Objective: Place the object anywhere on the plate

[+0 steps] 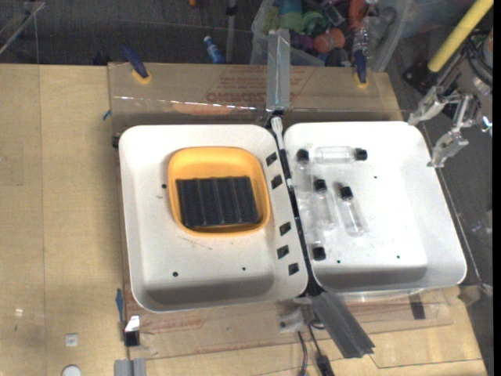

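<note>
A yellow-orange plate (181,168) with rounded corners lies in the left bin (149,269). On it rests a black ribbed rectangular object (216,201) that covers most of the plate's floor. My gripper (435,130) hangs at the far right, just past the right bin's upper right corner and well away from the plate. Its two thin metal fingers (443,149) stand apart, with nothing between them.
The right bin (407,249) holds several clear vials with black caps, one (338,154) near the back and others (348,207) towards the left middle. A metal divider (276,69) rises behind the seam between the bins. A crate of toys (329,10) stands beyond the bench.
</note>
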`<state>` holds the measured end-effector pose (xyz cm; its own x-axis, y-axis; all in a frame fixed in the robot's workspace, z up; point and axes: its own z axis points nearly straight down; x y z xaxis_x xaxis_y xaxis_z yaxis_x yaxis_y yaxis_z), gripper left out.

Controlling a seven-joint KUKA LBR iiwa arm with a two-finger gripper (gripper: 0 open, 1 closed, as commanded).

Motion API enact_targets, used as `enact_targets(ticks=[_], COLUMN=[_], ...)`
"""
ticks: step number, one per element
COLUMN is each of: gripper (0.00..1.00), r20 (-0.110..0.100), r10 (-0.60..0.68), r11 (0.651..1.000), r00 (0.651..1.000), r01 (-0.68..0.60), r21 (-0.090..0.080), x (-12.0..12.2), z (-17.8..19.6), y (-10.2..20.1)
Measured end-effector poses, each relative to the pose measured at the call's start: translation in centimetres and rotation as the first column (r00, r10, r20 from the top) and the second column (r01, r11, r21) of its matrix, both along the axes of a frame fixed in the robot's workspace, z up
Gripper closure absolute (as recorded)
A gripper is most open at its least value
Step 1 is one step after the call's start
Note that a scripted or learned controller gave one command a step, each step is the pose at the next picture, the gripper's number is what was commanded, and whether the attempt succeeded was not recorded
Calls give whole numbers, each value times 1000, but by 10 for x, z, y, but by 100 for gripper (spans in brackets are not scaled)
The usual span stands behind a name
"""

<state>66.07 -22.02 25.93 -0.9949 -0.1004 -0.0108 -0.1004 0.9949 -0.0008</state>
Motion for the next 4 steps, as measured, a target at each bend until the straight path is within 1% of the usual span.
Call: enact_targets(ticks=[1, 2, 3, 4], gripper=[0, 0, 0, 0], r20=[-4, -4, -3, -4], r10=[300, 584, 802, 877], r11=[954, 811, 598, 481], r00=[954, 811, 598, 481], r01=[-300, -584, -802, -877], r21=[0, 0, -5, -7], x=[8, 8, 8, 9], z=[-17, -33, -32, -26], y=[9, -1, 0, 2])
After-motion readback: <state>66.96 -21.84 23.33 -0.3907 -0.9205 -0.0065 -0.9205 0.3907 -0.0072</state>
